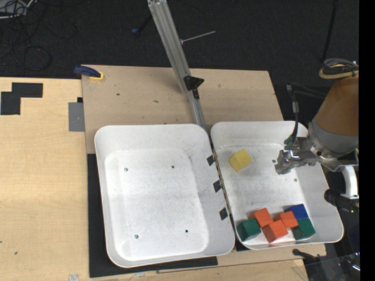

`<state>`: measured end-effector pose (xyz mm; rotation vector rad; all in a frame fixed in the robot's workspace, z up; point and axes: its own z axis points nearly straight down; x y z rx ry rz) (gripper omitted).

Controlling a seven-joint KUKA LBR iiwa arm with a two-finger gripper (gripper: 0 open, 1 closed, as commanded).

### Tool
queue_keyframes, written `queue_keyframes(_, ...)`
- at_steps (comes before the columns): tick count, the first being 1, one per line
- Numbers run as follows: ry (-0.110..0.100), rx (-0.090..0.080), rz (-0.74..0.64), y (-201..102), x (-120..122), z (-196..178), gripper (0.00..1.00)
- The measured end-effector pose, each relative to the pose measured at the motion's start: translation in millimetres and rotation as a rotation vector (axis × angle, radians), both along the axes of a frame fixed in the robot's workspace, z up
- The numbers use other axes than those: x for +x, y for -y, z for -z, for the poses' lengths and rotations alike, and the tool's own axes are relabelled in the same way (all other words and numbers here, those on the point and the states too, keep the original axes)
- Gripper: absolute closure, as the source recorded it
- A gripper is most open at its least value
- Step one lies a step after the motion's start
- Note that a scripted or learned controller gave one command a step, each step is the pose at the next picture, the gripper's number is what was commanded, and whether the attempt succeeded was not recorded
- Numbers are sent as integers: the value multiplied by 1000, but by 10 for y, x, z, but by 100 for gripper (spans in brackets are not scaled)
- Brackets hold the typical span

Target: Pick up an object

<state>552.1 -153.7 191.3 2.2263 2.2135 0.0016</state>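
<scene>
A yellow block [240,160] lies alone in the upper middle of the right bin [258,134]. Near that bin's front edge sits a cluster: several orange blocks [273,223], two green blocks [249,229] and a blue block [299,211]. My gripper [283,162] hangs over the right side of the right bin, to the right of the yellow block and apart from it. Nothing shows between its fingers.
The left bin [153,193] stands beside the right one, joined by black clips [217,186]. A slanted metal rail [174,51] rises behind the bins. The arm's orange band [340,107] enters from the right edge.
</scene>
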Motion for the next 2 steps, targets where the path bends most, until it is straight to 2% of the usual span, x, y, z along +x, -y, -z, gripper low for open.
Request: queue_keyframes(2,1,0,-6,109,1,-925,100)
